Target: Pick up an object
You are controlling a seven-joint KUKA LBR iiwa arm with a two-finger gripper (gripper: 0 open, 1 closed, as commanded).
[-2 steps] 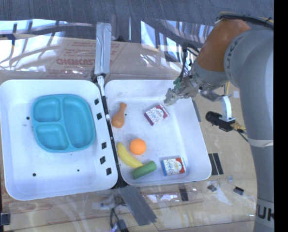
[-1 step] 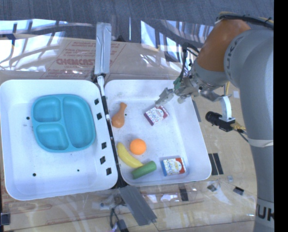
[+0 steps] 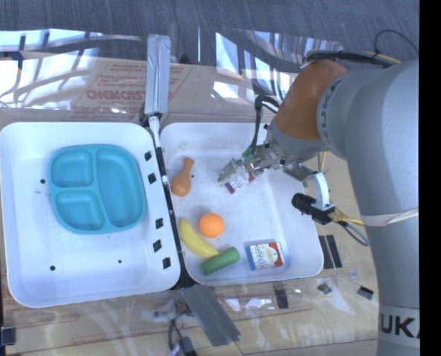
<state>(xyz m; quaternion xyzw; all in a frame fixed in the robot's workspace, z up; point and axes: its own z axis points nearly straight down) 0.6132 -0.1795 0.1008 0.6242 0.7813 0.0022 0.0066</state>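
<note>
Grey claw [image 3: 239,175] low in right bin [image 3: 294,269], upper middle of frame, over small packet [image 3: 236,182]; grip state unclear.

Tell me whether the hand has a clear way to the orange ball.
Probably yes. The orange ball lies uncovered in the right bin, just down-left of the hand; the banana touches it, which might crowd a grasp.

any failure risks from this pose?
1. The gripper hangs over bare bin floor in the right bin; closing here would likely grab nothing.
2. The chicken drumstick and orange are rounded and may slip.
3. The banana touches the green cucumber, so picking one may push the other.
</note>
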